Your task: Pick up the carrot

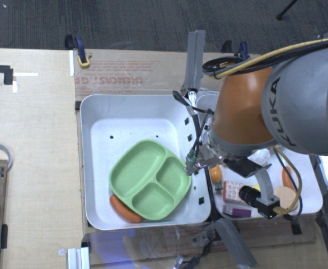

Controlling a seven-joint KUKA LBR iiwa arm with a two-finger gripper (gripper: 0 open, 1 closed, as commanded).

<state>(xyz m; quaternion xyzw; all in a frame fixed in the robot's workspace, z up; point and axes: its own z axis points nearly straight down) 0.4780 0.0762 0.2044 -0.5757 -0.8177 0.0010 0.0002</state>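
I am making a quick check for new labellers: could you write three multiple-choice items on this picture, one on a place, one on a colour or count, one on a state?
1. Where does the carrot lie?
A. In the left bin, by the near edge of the plate
B. On the wooden bench outside the bins
C. In one of the plate's compartments

2. How many compartments has the green plate?
A. Two
B. Three
C. Five

3. How does the plate lie?
A. Open side up on the floor of the left bin
B. Turned upside down
C. Standing on edge against the wall

Answers:
1 A, the orange carrot pokes out beside the plate's lower left rim.
2 B, the ridges split it into three hollows.
3 A, its hollows face the camera and it rests on the bin floor.
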